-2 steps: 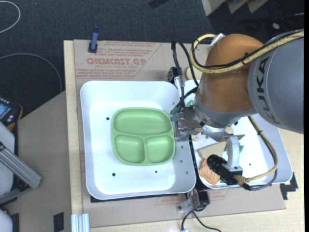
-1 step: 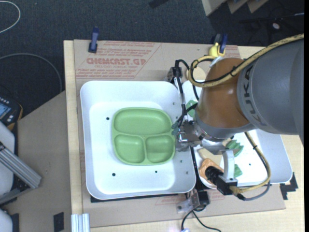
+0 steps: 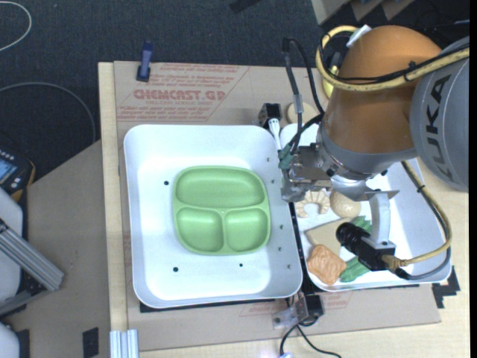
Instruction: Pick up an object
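My gripper [image 3: 299, 185] hangs low over the left edge of the right bin [image 3: 428, 213], under the orange and grey wrist that hides much of that bin. Just below it lie a pale ridged piece [image 3: 311, 204] and a cream rounded object [image 3: 345, 205]. Nearer the front sit a tan flat wedge [image 3: 320, 235], an orange crinkled piece [image 3: 326, 264] and a green item [image 3: 355, 269]. I cannot see anything held in the gripper.
The left bin [image 3: 145, 200] holds a green divided plate [image 3: 221, 208] at its middle. Both bins rest on a cardboard sheet [image 3: 182, 88]. A small blue object [image 3: 144, 61] lies at the sheet's back left edge.
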Robot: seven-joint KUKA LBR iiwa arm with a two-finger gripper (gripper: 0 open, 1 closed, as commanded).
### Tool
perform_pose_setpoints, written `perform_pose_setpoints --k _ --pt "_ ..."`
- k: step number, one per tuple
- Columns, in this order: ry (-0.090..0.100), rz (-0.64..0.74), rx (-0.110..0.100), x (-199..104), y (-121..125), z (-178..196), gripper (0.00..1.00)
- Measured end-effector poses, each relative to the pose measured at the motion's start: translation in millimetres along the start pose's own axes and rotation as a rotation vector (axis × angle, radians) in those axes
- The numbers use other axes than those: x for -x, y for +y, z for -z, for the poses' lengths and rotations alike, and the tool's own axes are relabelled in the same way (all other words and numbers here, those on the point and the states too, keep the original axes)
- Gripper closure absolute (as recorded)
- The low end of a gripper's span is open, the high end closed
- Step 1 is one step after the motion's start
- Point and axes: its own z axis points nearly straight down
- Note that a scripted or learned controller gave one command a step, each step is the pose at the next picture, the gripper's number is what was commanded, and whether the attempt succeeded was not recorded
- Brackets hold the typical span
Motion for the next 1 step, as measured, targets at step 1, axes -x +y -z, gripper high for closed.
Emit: perform_pose_setpoints --k 1 --pt "-0.002 -0.004 0.004 33.5 2.5 109.8 1.00"
